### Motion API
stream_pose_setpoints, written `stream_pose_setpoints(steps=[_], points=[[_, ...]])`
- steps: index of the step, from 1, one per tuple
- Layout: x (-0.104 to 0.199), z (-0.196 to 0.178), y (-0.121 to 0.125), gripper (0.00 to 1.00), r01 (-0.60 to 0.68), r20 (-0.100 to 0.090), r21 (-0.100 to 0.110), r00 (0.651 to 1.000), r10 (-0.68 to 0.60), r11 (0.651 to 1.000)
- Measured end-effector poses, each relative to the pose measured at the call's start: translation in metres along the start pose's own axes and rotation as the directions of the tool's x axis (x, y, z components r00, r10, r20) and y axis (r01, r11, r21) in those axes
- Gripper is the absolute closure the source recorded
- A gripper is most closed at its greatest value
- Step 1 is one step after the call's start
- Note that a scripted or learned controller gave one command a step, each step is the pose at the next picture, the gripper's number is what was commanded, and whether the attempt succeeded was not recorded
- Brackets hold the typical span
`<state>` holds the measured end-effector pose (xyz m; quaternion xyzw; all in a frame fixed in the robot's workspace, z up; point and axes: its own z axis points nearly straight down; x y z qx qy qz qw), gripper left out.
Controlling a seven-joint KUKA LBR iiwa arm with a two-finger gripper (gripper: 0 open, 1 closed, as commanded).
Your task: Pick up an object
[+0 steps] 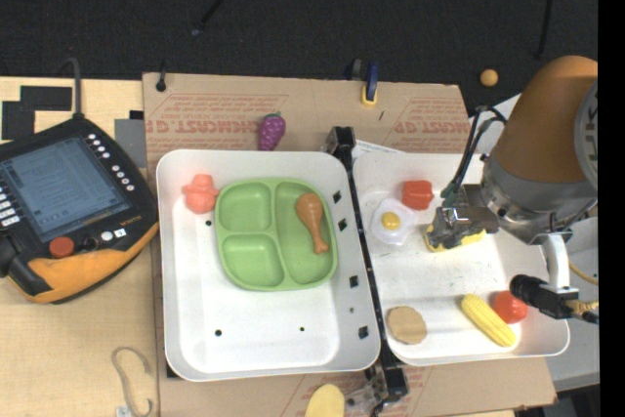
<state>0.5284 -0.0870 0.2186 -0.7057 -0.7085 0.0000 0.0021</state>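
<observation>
green tray [256, 264], brown drumstick [312, 221], pink toy [199, 194], red block [417, 194], yellow corn [487, 319], white bins [195, 337].

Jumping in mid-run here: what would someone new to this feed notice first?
Probably the bright green divided plate in the left bin, with a toy drumstick lying in its upper right compartment. Next, the grey and orange arm reaching in from the right, its pincer low over the right bin at a small yellow item, with a fried egg toy just beside it.
</observation>
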Motion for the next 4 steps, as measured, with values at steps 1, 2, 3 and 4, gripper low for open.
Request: stream_pose_setpoints(steps=[1, 2, 3, 4], points=[[0.054, 0.004, -0.009, 1.00, 0.000, 0.000, 0.002, 1.000, 0.000, 1.000], [0.079, -0.015, -0.011, 1.00, -0.002, 0.002, -0.002, 1.000, 0.002, 1.000], [0.074, -0.018, -0.004, 1.00, -0.003, 0.002, 0.000, 1.000, 0.003, 1.000], [0.073, 0.003, -0.004, 1.00, -0.005, 0.003, 0.003, 1.000, 0.005, 1.000]])
